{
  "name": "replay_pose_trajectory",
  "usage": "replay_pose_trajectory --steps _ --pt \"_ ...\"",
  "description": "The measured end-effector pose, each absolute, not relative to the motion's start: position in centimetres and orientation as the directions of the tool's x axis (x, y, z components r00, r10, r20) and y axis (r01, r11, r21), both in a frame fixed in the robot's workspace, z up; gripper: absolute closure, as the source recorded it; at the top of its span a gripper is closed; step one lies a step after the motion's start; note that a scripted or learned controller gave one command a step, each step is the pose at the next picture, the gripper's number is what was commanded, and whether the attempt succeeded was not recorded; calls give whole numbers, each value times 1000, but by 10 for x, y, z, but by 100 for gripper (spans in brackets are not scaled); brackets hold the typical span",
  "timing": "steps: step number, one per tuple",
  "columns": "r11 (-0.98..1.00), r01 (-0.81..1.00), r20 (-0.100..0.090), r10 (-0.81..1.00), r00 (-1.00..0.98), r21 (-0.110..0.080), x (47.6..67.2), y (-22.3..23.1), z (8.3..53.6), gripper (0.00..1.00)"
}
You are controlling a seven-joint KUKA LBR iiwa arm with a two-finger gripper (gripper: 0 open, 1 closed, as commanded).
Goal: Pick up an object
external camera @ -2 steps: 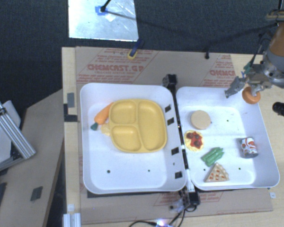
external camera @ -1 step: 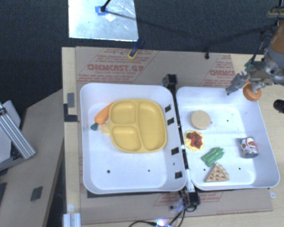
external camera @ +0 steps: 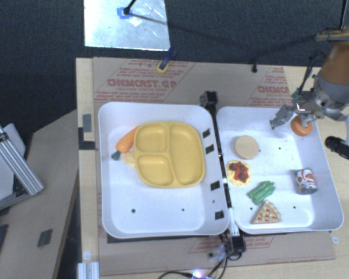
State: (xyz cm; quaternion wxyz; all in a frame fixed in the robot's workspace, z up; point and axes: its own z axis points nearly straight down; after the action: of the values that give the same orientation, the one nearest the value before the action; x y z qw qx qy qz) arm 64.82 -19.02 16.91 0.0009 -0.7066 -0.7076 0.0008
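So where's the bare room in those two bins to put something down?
Left bin: a bare strip along the near edge, in front of the yellow tray. Right bin: a bare patch between cookie and can. Crowded around pizza slice, green beans and the small pizza.

a pale wood counter (external camera: pixel 52 173) stands on dark blue carpet floor (external camera: pixel 29 51). a printed cardboard sheet (external camera: pixel 145 80) covers its top. a shiny metal plate (external camera: pixel 126 16) lies on the floor beyond. at left, a slanted aluminium rail (external camera: pixel 11 156) crosses the counter's edge.
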Motion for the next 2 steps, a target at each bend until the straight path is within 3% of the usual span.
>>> replay_pose_trajectory --steps 2 --pt "3 1000 0 1000 -3 3 645 -190 96 0"
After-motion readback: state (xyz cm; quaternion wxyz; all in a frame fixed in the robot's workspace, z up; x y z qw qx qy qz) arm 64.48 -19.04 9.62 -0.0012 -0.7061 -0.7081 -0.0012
